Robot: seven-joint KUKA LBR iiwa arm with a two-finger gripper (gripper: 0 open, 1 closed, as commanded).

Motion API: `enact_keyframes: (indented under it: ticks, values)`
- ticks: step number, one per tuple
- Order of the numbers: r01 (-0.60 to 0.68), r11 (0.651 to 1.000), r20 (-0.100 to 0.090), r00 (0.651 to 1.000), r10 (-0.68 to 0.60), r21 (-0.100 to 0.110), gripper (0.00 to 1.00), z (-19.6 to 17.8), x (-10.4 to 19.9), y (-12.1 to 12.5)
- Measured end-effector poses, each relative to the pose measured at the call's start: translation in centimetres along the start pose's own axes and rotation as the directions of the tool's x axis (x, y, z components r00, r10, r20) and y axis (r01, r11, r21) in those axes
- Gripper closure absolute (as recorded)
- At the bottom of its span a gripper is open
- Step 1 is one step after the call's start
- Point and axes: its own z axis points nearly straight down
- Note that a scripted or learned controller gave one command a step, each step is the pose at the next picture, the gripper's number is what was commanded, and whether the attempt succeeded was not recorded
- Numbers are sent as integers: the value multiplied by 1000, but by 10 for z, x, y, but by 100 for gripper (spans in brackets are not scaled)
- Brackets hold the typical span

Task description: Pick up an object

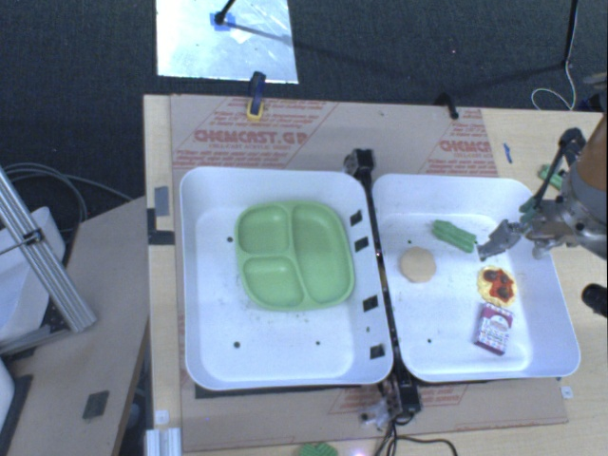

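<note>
Toys lie loose in the right bin (446, 193) so the gripper (494, 242) can reach them: a green block (453, 235) just beside its tip, a round cookie (417, 264) a bit farther, and a red-topped piece (497, 284) and small box (493, 330) below. I cannot tell if the gripper is open or closed, and nothing seems caught in it. The green plate (294, 256) sits far off in the other bin (214, 283).
</note>
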Motion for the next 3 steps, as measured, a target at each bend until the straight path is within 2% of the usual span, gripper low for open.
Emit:
enact_keyframes:
  ticks: [1,2,3]
  values:
    - [-3,1000,1,1000,3,3,0,91,-41,43]
    - [3,1000,2,1000,-3,-5,0,100,-48,91]
    - [5,1000,-1,1000,-5,0,0,157,-13,116]
